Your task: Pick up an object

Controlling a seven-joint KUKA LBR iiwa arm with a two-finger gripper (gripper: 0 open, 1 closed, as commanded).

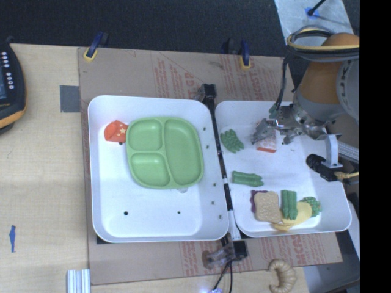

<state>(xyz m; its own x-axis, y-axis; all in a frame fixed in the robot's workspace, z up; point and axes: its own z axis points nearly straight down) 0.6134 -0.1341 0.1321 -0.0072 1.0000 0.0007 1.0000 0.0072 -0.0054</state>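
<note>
Right bin [333, 221], near edge: one toast slice [266, 206], one banana [293, 220], two green vegetables beside them. Mid-bin: two green pieces [247, 178], [231, 140]. Left bin [110, 212]: one green divided plate [165, 151], one red item [115, 131] touching it. Gripper [269, 134] low over a small orange-white object [266, 146] at right bin's far side; jaws' state cannot be told.

tool [267, 134] over right bin [333, 221] | above orange-white piece [266, 146] | divided plate [165, 152] in left bin [110, 212]
</note>
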